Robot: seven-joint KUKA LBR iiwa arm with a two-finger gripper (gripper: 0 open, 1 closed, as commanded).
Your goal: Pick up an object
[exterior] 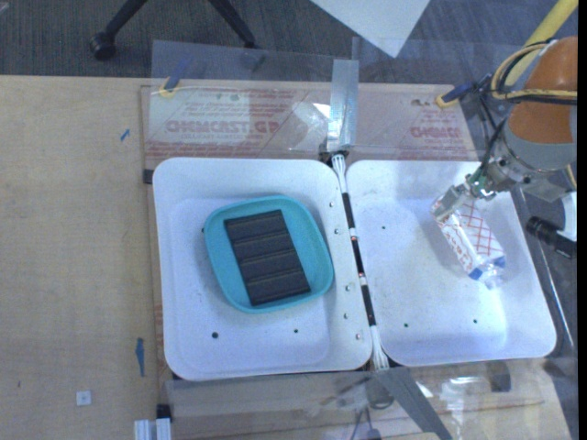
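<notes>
A clear plastic bottle [470, 238] with a red criss-cross label lies on its side in the right bin [413, 333], slanting from upper left to lower right. My gripper [475, 188] sits at the bottle's upper end, right against it or just above it. The grey arm with its orange band [548, 73] comes in from the upper right. In the left bin [183, 337] rests a teal dish [220, 269] with a dark grey ribbed block [267, 256] on it.
A clear taped sheet and a metal bracket [343, 108] lie behind the bins. Cables [500, 71] hang around the arm's wrist. The wooden bench [73, 246] stretches to the left.
</notes>
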